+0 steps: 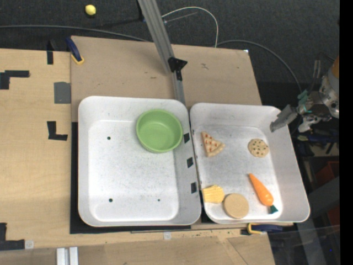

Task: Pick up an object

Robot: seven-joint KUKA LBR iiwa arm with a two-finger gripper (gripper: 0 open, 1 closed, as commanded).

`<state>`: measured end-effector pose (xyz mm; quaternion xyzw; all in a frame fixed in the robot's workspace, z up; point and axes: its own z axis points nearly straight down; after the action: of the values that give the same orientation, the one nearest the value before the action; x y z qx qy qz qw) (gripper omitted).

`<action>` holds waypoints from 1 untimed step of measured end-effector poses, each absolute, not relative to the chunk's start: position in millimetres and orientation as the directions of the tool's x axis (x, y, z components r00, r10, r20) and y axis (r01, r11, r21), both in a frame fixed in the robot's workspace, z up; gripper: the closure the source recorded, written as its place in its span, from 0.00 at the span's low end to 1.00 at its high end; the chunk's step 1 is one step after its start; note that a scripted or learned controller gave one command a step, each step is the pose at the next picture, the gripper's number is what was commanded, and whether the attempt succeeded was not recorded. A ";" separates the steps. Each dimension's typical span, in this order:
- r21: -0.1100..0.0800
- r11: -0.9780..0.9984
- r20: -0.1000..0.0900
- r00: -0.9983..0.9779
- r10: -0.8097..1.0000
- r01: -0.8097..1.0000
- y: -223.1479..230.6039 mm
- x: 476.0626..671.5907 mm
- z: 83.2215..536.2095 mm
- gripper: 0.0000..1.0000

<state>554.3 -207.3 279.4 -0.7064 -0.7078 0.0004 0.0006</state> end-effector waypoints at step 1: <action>-0.001 0.002 0.000 -0.002 1.000 1.000 -207.3 554.3 279.4 0.00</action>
<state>554.3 -207.3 279.4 -0.7064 -0.7079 0.0004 0.0003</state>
